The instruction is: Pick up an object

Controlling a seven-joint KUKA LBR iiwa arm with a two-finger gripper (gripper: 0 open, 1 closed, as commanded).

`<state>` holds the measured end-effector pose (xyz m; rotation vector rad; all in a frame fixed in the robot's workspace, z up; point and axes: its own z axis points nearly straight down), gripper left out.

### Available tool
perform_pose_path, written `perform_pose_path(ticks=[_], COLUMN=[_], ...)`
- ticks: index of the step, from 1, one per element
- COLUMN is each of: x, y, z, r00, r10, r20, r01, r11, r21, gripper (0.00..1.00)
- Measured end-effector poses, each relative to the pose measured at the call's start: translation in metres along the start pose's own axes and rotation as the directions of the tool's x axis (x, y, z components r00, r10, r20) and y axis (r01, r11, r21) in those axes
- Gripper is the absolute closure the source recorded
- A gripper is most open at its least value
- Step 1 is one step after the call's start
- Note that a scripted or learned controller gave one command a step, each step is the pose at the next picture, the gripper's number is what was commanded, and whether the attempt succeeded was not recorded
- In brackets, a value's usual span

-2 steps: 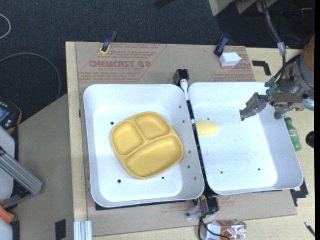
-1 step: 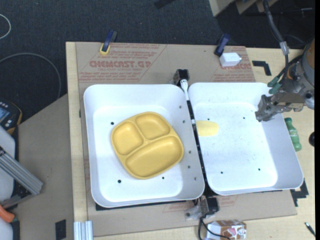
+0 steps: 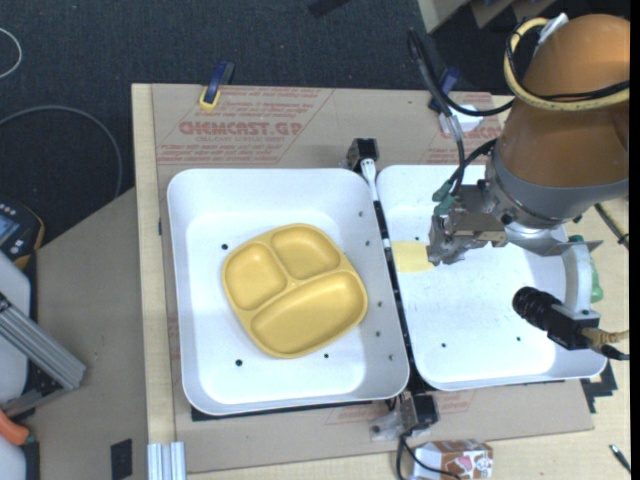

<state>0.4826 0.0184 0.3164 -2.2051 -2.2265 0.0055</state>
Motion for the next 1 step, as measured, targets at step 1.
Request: perform_pose_path(ticks=[1], x=[0.0553], y=[-0.0028], z=[-0.0519], r00=[1.0], r10=[0.001], r20=[0.001], r01=[-0.001], r11=[1.0], r21=[-0.015], gripper=[1.0])
